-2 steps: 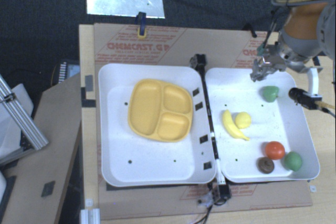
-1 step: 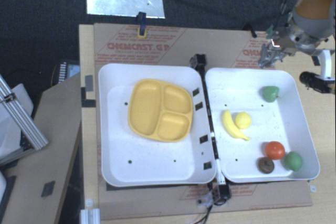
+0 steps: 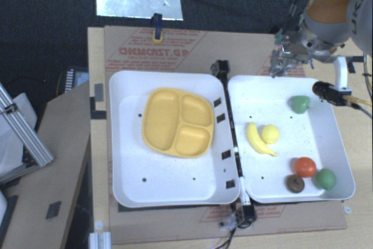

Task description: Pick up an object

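From the camera view, the gripper (image 3: 281, 62) hangs over the far edge of the right bin (image 3: 344, 143), near that bin's far left corner, and nothing sits between its fingers; whether they are spread or closed I cannot tell at this size. All the pickable things lie in the right bin, nearer to the camera than the gripper. The banana (image 3: 258, 140) is in the middle, its long axis running from far left to near right, with a yellow ball (image 3: 270, 134) touching its right side. A green piece (image 3: 300, 104) lies at the far right, probably the closest target. A tomato (image 3: 305, 167), a brown piece (image 3: 295, 183) and a green ball (image 3: 325, 179) cluster in the near right corner. The left bin (image 3: 125, 125) holds a yellow tray (image 3: 177, 122).
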